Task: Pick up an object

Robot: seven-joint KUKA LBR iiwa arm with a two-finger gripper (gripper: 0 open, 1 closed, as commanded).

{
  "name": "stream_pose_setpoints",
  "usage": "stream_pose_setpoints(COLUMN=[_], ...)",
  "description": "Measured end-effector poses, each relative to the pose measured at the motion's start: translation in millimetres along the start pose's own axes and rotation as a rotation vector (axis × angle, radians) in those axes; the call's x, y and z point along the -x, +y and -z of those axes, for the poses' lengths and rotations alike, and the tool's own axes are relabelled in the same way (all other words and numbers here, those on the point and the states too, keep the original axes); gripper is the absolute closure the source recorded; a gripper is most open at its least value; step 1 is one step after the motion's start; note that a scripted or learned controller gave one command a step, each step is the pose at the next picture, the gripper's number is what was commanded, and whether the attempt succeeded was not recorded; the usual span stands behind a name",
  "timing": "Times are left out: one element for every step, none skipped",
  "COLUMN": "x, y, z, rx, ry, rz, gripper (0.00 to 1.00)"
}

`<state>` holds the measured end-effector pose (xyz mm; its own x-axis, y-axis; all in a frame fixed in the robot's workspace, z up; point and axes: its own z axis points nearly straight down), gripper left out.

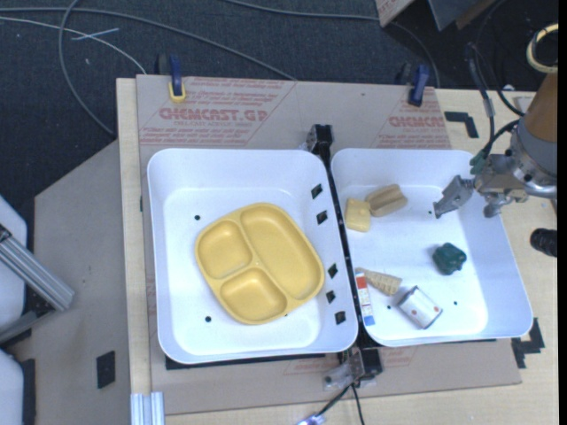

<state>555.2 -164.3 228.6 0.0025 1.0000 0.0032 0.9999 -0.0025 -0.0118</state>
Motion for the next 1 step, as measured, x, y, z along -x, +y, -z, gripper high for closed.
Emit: stream_pose_setpoints(x=[-0.2], y=[2.4], z=[5.6], rx=[0.011], ry=[-0.002], rz=[0.003], gripper=[0.0])
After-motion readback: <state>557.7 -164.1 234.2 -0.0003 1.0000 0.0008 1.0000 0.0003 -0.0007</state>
